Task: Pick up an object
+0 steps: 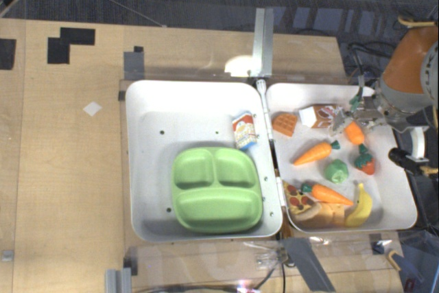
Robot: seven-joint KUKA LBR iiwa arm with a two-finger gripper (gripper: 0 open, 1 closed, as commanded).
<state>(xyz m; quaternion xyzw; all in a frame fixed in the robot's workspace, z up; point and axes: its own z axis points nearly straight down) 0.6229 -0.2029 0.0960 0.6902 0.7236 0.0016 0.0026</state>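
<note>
In the right bin, far-right part:
Gripper: the two-finger metal gripper (pixel 355 114) sits low over the right shallow white bin (pixel 409 197), reaching in from the right beneath the grey arm with orange band (pixel 409 72).
Gripper state: cannot be determined; the tip is too small and cluttered to read.
Nearest object: a small orange plastic carrot piece (pixel 354 133), lying just below the gripper tip; contact cannot be confirmed.
Handling judgement: probably light, rigid, smooth toy plastic, likely to slip. Best taken across its narrow width at mid-length.
Beside the small carrot, below-right: a red and green toy strawberry (pixel 364 162).
Beside the small carrot, left: a brown and white toy carton (pixel 321 116), then a brown toy waffle (pixel 285 123).
Below-left of the small carrot: a longer orange toy carrot with green top (pixel 314 153) and a green round toy vegetable (pixel 336 171).
Further from the small carrot, near edge: a second orange carrot (pixel 327 193), a pizza slice toy (pixel 298 199), a yellow toy banana (pixel 361 206).
Well left of the small carrot: the left shallow white bin (pixel 147 147), holding a green sectioned plastic tray (pixel 216 189) and a small printed carton (pixel 244 131).
</note>
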